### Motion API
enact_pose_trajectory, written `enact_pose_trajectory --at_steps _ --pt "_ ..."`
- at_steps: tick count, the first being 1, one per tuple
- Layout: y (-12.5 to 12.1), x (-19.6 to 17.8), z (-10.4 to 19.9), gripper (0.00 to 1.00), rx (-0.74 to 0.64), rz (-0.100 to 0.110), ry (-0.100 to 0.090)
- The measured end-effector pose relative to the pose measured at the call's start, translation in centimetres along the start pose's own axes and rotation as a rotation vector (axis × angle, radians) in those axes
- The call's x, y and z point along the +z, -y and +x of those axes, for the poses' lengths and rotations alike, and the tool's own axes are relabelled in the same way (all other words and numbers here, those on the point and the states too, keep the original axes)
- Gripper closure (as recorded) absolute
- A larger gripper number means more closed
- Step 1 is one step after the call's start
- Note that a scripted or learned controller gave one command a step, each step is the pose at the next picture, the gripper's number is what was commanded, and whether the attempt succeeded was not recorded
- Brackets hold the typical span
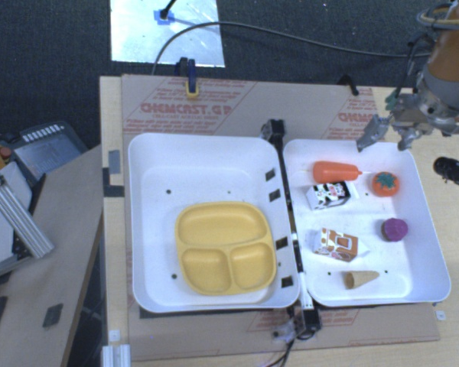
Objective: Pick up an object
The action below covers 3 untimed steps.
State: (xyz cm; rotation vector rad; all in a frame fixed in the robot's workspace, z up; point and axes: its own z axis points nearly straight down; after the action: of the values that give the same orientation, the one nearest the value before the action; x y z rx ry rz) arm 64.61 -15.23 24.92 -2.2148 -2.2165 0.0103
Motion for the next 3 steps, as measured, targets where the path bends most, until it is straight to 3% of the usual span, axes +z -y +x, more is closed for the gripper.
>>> enact_pose_trajectory --at_steps 1,3 --pt "-0.2 -0.8 0.1 0.00 -0.002 -0.012 0.002" --pt "1.0 9.1 1.3 0.00 -0.001 -0.010 0.001"
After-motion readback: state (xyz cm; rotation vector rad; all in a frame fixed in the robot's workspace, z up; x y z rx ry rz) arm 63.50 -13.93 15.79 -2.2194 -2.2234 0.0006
